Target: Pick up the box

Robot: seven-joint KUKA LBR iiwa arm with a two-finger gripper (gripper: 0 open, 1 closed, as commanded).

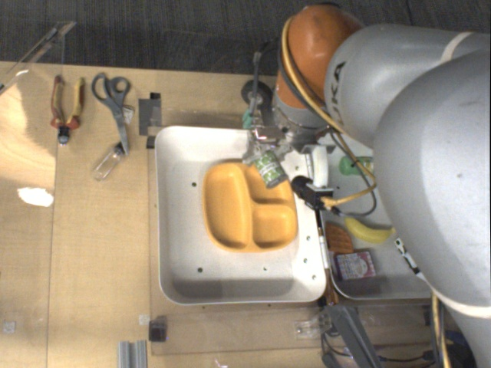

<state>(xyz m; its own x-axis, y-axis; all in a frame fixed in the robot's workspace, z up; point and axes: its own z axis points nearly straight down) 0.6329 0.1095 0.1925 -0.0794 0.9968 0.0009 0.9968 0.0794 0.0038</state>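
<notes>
Camera view shows the small purple box (354,265) lying flat in the right-hand bin (368,293) near a banana (369,231), probably light, stiff card, best pinched across 2 opposite edges; whether the gripper (268,164) is apart or together cannot be told.

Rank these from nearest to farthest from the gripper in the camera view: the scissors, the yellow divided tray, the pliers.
Measured from the gripper:
1. Yellow divided tray, just below it in the left bin.
2. Scissors, on the bench left of that bin.
3. Pliers, farther left still.
</notes>
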